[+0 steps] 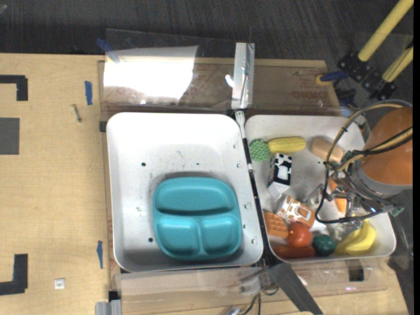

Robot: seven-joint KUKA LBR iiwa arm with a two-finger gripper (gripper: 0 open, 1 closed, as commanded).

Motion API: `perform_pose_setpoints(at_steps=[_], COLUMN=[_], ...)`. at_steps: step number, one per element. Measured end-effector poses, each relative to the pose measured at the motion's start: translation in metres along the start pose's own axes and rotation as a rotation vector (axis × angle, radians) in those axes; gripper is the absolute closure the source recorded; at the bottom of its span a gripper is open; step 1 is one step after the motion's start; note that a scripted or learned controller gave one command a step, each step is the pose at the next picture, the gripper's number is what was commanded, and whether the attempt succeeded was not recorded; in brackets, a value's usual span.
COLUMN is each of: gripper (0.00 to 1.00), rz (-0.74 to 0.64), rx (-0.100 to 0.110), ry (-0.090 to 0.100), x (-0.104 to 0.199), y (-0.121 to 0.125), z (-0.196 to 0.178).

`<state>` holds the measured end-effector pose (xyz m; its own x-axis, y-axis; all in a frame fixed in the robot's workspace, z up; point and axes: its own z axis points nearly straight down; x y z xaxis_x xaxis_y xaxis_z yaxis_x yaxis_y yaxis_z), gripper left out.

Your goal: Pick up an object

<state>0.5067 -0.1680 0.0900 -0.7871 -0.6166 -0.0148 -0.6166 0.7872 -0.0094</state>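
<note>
Bench (46, 176) carries two white bins; a teal divided tray (195, 218) sits in the left bin (125, 149). Toys are piled in the right bin (308, 126). The tool (344, 199) is lowered there, state cannot be told. A banana (361, 239) lies just below it, long axis slanted.

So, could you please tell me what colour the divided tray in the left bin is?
Teal, seen clearly in the camera view: tray.
</note>
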Motion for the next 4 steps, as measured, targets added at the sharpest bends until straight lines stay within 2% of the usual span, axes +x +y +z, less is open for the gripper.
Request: perform_pose_setpoints(at_steps=[1,2,3,4], gripper=[0.0,0.0,0.0,0.0], rz=[0.02,0.009,-0.08,-0.147], rx=[0.004,0.006,0.007,0.005], ry=[-0.001,0.005,0.001,-0.003], x=[0.015,0.0,0.001,0.003], y=[0.003,0.015,0.021,0.016], z=[-0.001,-0.001,-0.001,-0.001])
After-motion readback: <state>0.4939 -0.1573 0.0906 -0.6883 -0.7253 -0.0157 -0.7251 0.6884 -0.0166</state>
